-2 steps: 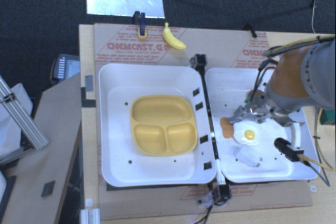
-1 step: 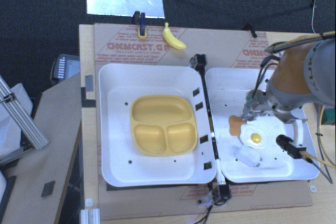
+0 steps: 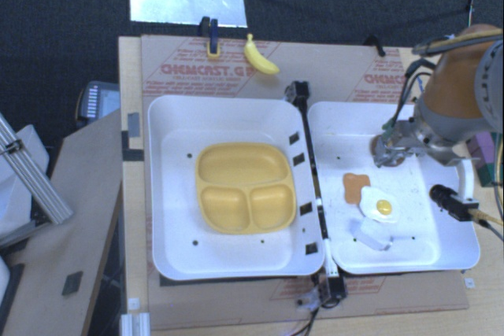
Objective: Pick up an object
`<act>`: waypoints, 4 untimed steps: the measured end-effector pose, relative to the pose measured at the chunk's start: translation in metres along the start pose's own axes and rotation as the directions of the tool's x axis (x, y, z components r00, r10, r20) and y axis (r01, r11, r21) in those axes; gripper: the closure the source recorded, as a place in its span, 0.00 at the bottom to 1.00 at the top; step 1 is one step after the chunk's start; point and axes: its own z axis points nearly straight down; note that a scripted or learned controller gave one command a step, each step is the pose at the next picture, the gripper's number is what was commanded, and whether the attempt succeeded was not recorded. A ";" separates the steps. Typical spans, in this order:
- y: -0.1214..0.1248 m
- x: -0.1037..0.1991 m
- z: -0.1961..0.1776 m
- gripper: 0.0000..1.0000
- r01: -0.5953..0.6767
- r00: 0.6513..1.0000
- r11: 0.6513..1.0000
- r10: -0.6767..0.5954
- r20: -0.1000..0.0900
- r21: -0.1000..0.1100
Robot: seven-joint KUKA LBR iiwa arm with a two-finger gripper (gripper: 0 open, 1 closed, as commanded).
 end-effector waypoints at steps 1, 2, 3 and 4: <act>-0.001 -0.010 -0.056 1.00 -0.002 1.000 1.000 0.002 0.001 0.000; 0.000 -0.010 -0.066 1.00 0.000 1.000 1.000 0.000 -0.001 0.003; 0.009 0.044 -0.074 1.00 0.005 1.000 1.000 -0.005 -0.002 0.003; 0.006 0.098 -0.062 1.00 0.005 1.000 1.000 -0.005 -0.003 0.005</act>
